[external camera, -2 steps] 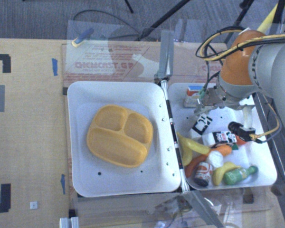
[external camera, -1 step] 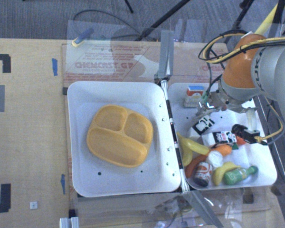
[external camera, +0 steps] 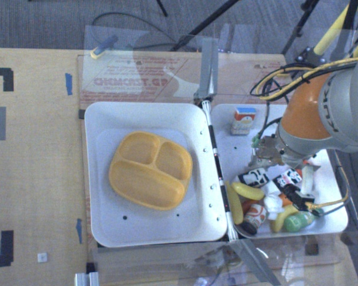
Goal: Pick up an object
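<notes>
Gripper: the gripper [external camera: 267, 154] hangs low inside the right bin [external camera: 230, 151], under the arm's orange band. Whether it is wide, narrow or closed on anything cannot be told from this angle.

Nearest thing: a black-and-white piece [external camera: 256, 176] lies just on the near side of the gripper, close under it. Whether the two touch cannot be told.

Next to that: a banana [external camera: 248, 190] rests against the near edge of the black-and-white piece, a little further from the gripper.

Rest of the heap: a red-and-white can [external camera: 255, 214] and a green thing [external camera: 296, 221] sit beyond the banana, at the bin's near wall.

Apart from the heap: a small carton [external camera: 244, 120] stands upright on the far side of the gripper, near it but clear of it.

Other bin: a yellow divided plate [external camera: 150, 170] lies flat in the left bin [external camera: 101, 130], well away from the gripper, across the wall between the bins.

Progress: nothing shows as lifted, and every item seems to rest on a bin floor. My guess is that the approach is done, but the grasp and the lift are not.

Likely target: the black-and-white piece or the banana, judging by closeness alone.
</notes>
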Action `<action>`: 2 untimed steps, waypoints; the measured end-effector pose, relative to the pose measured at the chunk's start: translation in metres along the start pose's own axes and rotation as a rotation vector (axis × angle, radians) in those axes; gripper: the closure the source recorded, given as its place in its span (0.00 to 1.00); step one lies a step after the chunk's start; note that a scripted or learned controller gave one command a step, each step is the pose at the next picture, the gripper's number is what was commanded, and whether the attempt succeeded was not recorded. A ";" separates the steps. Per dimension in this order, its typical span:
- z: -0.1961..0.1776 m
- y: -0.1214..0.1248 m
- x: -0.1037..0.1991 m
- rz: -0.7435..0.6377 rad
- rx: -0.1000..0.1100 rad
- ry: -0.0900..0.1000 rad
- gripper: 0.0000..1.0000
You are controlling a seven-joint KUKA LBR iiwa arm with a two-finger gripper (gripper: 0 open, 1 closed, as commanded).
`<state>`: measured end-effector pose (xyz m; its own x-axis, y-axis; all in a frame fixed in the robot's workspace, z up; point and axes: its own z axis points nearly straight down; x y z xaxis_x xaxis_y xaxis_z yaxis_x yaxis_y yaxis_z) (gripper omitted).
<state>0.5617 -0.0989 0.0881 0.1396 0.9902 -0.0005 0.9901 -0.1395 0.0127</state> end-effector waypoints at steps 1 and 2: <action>-0.025 0.010 -0.059 -0.046 0.011 -0.001 1.00; -0.026 0.012 -0.052 -0.055 0.012 0.008 0.00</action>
<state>0.5656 -0.1523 0.1144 0.0847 0.9964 0.0070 0.9964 -0.0848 0.0013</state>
